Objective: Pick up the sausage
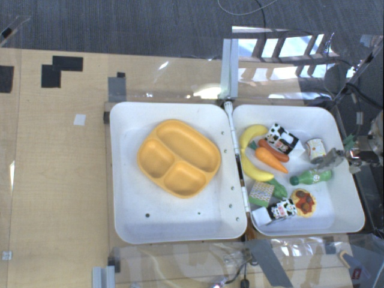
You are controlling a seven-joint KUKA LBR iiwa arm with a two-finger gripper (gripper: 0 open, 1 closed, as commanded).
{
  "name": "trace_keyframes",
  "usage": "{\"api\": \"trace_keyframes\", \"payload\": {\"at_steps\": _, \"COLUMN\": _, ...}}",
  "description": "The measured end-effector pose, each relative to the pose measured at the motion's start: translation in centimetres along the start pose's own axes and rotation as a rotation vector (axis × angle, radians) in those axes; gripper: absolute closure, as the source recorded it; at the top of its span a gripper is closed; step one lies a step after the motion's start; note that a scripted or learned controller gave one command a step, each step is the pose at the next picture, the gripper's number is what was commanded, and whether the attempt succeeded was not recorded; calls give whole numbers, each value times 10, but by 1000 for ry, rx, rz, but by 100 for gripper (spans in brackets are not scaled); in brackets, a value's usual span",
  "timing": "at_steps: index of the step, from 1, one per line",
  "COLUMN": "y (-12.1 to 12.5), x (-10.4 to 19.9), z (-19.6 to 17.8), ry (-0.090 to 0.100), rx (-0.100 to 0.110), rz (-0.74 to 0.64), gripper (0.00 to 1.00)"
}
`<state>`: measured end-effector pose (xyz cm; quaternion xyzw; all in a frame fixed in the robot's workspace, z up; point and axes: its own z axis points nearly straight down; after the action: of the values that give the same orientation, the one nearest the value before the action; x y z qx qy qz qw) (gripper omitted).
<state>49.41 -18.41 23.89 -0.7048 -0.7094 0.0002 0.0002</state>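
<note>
A: The light falls evenly and fairly brightly over the two white bins, which show only faint shadows along their walls.

B: Strong glare sits on the clear panel behind the right bin, with bright window-like patches. Small toys in that bin look soft, their detail unreadable, and the far right edge is dim and blurred.
</note>
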Motion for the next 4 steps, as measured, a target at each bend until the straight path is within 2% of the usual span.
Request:
{"api": "trace_keyframes", "payload": {"at_steps": 1, "y": 87, "x": -20, "z": 115, "ry": 0, "rx": -1, "rz": -189, "gripper": 0}}
{"api": "trace_keyframes", "payload": {"at_steps": 2, "y": 101, "x": -21, "z": 118, "ry": 0, "rx": -4, "rz": 47, "gripper": 0}}
{"api": "trace_keyframes", "payload": {"at_steps": 3, "y": 67, "x": -17, "z": 150, "ry": -2, "rx": -13, "rz": 16, "gripper": 0}}
{"api": "trace_keyframes", "payload": {"at_steps": 4, "y": 70, "x": -15, "z": 140, "ry": -1, "rx": -17, "rz": 13, "gripper": 100}}
